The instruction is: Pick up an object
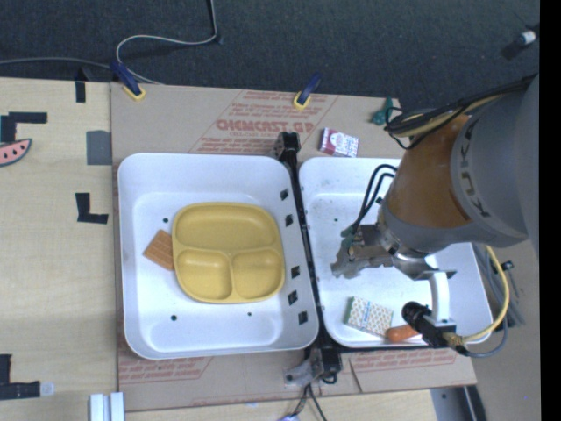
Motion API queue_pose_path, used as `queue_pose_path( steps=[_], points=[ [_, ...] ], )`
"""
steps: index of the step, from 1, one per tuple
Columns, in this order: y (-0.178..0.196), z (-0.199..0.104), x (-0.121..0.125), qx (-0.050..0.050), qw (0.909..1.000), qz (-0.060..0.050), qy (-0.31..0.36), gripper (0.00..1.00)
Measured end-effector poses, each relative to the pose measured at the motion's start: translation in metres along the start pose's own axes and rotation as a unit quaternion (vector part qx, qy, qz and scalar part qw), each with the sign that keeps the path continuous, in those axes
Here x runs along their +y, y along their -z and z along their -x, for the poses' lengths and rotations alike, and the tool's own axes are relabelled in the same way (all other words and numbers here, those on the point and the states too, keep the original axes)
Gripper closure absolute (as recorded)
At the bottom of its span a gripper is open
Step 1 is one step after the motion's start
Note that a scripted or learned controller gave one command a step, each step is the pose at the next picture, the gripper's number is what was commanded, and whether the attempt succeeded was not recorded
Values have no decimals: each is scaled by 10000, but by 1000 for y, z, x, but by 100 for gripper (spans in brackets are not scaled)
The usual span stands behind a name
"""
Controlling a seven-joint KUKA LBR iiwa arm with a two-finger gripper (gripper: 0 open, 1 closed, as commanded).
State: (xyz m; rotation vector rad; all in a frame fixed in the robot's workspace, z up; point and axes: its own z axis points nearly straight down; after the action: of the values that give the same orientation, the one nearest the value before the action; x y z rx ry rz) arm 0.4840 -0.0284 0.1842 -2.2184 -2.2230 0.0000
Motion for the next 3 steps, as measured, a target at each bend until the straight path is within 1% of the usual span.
queue_pose_path(
  steps=[3],
  points=[
    [28, -2, 1, 10, 10000, -17, 18, 100]
  ],
)
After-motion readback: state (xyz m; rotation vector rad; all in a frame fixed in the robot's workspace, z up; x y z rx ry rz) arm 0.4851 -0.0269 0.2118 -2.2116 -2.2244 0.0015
